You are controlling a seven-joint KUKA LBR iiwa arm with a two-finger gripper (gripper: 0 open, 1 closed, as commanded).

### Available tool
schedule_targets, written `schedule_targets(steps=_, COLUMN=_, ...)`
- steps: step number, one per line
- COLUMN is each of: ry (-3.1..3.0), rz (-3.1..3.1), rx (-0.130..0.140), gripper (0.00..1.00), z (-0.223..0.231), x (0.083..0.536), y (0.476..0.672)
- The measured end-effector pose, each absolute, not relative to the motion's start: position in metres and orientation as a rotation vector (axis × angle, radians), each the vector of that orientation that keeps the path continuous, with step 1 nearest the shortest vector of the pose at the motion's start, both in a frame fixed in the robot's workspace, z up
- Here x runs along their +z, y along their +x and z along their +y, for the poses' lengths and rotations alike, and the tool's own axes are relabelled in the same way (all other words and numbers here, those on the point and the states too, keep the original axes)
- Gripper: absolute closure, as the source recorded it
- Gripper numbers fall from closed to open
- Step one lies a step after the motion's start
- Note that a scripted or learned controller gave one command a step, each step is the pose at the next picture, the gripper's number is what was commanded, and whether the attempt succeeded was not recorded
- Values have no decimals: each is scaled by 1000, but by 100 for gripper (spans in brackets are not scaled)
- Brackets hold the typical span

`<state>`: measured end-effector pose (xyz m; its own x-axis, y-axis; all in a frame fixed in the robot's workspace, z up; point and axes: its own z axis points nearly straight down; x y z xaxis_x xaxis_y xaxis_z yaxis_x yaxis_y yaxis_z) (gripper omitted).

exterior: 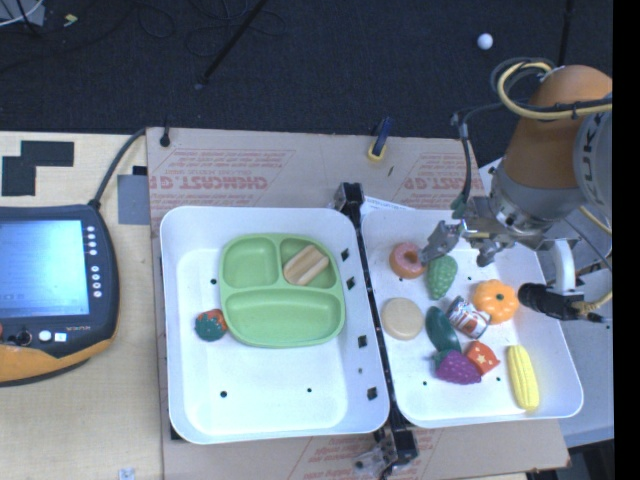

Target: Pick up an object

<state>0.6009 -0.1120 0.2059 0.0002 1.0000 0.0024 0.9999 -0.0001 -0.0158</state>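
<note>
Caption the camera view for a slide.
Tool poised over toy foods in the right bin; green divided plate in the left bin.

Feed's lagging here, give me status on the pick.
End effector open, above right bin. Nothing between fingers. Nearest: green vegetable, pink donut. Toys crowded close together.

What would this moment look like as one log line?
end effector: open, above right bin | nearest: donut, green veg | held: nothing
</note>
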Motion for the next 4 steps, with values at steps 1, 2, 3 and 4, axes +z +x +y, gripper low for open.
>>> schedule_targets(steps=1, ry=-2218, rz=-2221, rx=3, gripper=0, z=-112, x=213, y=604)
schedule_targets(steps=2, ry=-2214, rz=-2219, rx=7, gripper=0, z=-108, x=167, y=597)
schedule_targets(steps=3, ry=-2216, rz=-2218, rx=5, gripper=0, z=-101, x=120, y=601)
schedule_targets(steps=4, ry=-2226, rz=-2228, rx=-1, gripper=0, z=-102, x=94, y=605)
